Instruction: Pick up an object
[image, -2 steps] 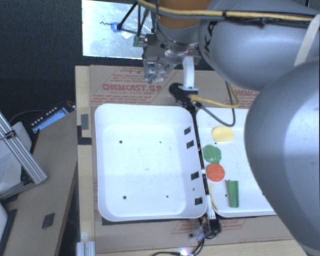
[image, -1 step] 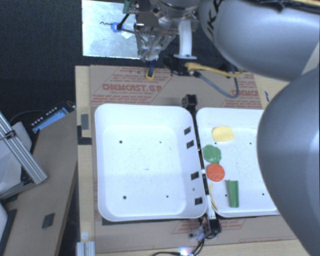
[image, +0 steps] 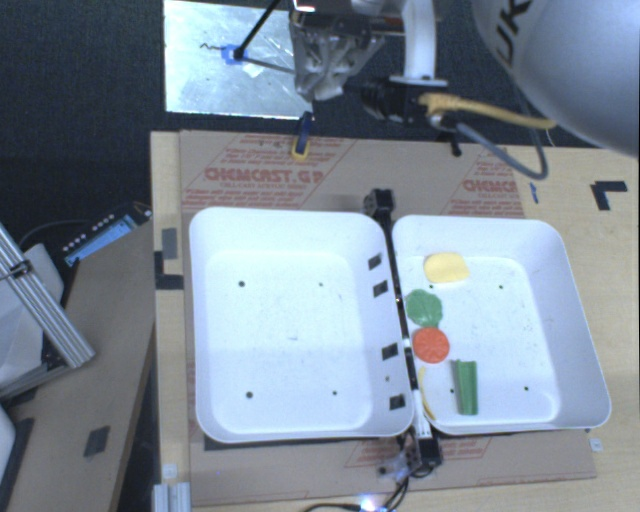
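Your gripper hangs high beyond the bins, past the left bin's far rim; its fingers look bunched together with nothing between them, though the view is blurry. In the right bin, near the divider, lie a yellow piece, green disc, orange disc and green stick.

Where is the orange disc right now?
The orange disc lies in the right bin, near its left wall, just below the green disc and up-left of the green block.
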